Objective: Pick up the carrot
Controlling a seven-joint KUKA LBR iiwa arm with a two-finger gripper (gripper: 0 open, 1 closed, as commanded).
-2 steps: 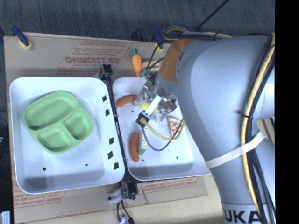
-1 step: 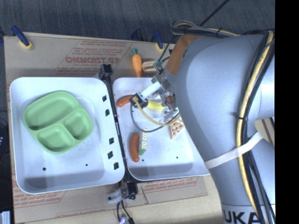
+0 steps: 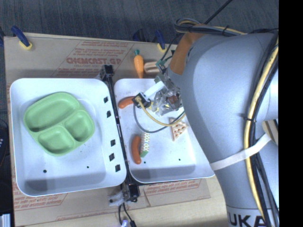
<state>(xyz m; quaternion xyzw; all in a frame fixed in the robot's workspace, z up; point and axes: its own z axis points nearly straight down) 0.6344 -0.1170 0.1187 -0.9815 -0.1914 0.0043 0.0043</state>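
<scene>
The carrot (image 3: 138,65) is lying on the cardboard (image 3: 90,58) just beyond the far rim of the right bin (image 3: 189,167), green top pointing away. The arm (image 3: 227,103) is reaching in from the right, its gripper (image 3: 163,98) hanging over the far part of that bin, near the carrot but apart from it; whether it is wide or narrow cannot be told. Inside the right bin are lying two sausages (image 3: 136,149) (image 3: 126,102), a waffle piece (image 3: 178,130) and a small corn cob (image 3: 145,143). The left bin (image 3: 28,174) is holding a green divided plate (image 3: 59,123).
</scene>
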